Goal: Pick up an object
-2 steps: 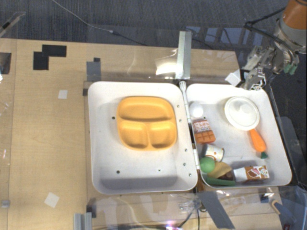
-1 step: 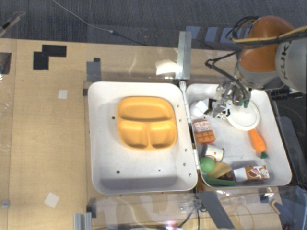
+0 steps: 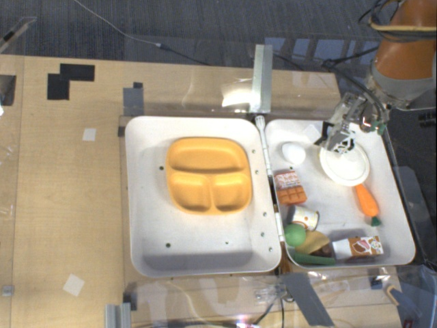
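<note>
Pincer [image 3: 339, 137], finger state can't tell, hovers at white plate [image 3: 347, 167] far rim; plate lies just below it, carrot [image 3: 367, 201] beyond.

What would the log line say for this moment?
gripper | over white plate rim, right bin | nothing seen held | carrot untouched

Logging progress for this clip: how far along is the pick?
Done: the arm has brought the end effector into the right bin, at the upper edge of the white plate. In hand: nothing visibly held. Left: the whole grasp and lift; the carrot, waffle, green ball and the rest lie in the bin. The yellow tray sits in the left bin.
</note>
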`<state>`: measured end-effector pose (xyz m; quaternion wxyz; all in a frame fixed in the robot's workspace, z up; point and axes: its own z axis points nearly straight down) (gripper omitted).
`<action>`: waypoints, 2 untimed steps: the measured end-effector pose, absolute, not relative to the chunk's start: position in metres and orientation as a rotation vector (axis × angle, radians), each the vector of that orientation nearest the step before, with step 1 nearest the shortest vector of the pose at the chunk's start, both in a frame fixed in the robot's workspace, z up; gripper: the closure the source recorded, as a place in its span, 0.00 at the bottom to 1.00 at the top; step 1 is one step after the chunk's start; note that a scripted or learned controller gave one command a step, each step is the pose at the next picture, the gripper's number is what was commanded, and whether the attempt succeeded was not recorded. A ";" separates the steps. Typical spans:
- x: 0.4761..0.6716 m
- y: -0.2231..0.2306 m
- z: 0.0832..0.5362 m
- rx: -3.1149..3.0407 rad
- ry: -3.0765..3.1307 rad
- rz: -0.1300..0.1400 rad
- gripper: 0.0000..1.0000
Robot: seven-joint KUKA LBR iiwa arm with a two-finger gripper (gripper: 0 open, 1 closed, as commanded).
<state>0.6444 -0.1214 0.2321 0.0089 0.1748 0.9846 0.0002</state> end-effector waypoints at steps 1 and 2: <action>0.663 -0.118 0.294 0.638 3.060 0.002 1.00; 0.629 -0.083 0.129 0.482 3.104 0.000 1.00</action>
